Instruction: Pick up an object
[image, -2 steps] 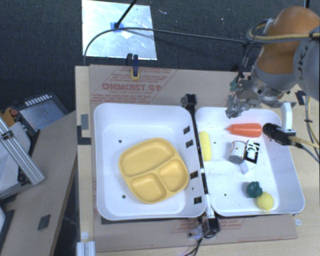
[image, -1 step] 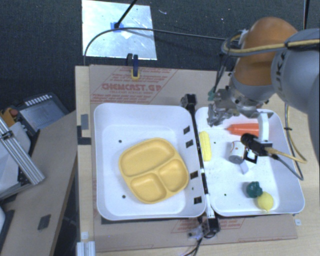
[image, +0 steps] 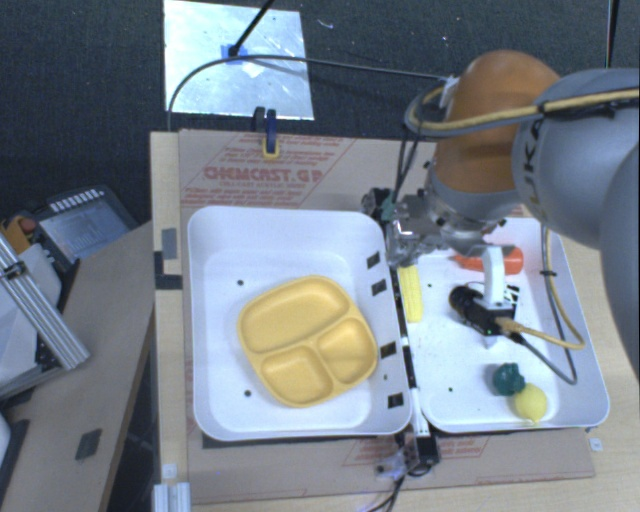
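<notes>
Left bin (image: 215, 250) holds only the yellow divided plate (image: 305, 340), flat and too wide to straddle; my gripper (image: 410, 240) hangs over the left wall of the right bin (image: 450, 380), and I can't tell whether my jaws are open or closed. Nearest pick is the yellow corn piece (image: 410, 292) lying tight along that wall just below me, so a jaw could land on the wall and shove it instead of closing around it. Further right, orange piece (image: 507, 260) is half-hidden by my wrist, and teal lump (image: 508, 378) and lemon (image: 532, 402) sit close together, so the lemon may roll off.
</notes>
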